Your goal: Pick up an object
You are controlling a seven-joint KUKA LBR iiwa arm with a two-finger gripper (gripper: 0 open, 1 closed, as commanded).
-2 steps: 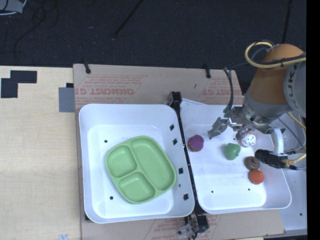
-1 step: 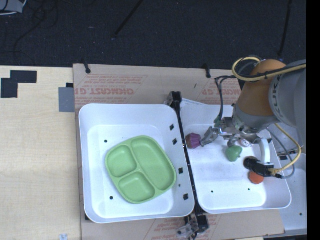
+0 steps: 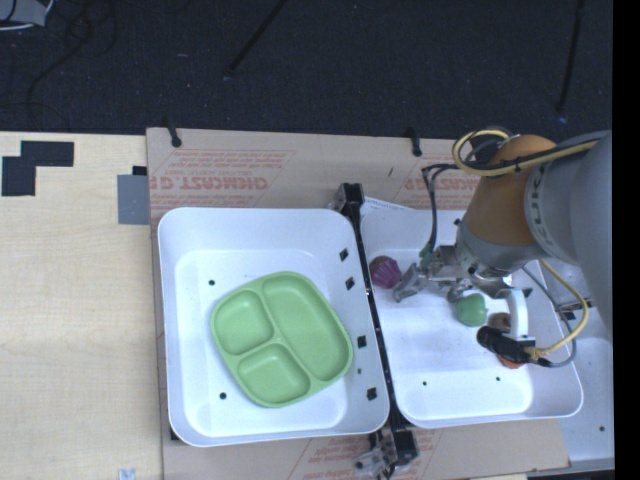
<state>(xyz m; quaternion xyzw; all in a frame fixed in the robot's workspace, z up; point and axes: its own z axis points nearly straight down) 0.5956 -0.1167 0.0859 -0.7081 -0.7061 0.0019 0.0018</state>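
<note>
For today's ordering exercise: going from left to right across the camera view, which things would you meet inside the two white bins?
Green three-compartment plastic plate in the left white bin → small purple round object → gripper → small green round object, all three in the right white bin.

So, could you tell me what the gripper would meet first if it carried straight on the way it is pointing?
The gripper points toward the view's left, and the purple object lies just ahead of it, so probably that first. Its height above the bin is hard to judge.
</note>
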